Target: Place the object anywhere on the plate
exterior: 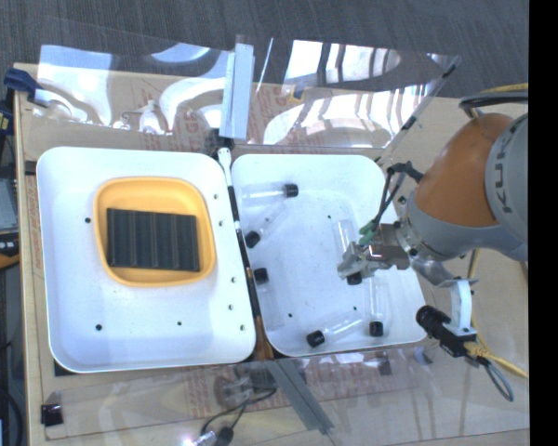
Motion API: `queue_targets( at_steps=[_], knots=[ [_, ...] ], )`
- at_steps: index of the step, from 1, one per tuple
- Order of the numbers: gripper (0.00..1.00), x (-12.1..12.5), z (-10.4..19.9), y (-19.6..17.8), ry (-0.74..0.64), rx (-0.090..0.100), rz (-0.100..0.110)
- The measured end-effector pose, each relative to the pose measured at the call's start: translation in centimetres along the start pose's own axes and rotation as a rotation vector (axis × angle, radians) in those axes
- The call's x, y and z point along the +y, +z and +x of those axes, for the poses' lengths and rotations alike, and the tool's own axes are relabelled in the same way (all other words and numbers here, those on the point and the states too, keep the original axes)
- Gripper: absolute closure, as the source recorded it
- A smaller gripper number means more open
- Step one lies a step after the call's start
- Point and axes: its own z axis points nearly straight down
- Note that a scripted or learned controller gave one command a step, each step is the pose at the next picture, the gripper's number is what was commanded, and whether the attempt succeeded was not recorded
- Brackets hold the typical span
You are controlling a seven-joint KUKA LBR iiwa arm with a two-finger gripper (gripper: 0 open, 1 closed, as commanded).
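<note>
Several clear black-capped tubes (265, 193) lie loose in the right bin (298, 170), tool (356, 266) low over them with finger state I cannot tell, so pick step; next needs a confirmed grasp, then carry to the yellow plate (153, 198) in the left bin (65, 249).

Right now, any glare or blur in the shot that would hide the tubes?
Camera view: strong glare on the clear panel behind the bins; right bin is bright and low in contrast, so the clear tubes show mostly by their black caps; the gripper looks soft; the yellow plate is evenly lit and sharp.
</note>
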Motion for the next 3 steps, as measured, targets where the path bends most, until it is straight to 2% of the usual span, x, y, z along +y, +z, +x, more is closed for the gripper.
queue_targets(
  at_steps=[1, 2, 3],
  knots=[
    [1.00, -0.8, 6.4, 3.3, -0.105, 0.001, 0.003],
    [1.00, 3.8, 12.8, -2.5, -0.123, 0.002, 0.001],
    [1.00, 6.5, 17.8, 0.5, -0.182, 0.001, 0.003]
  ],
)
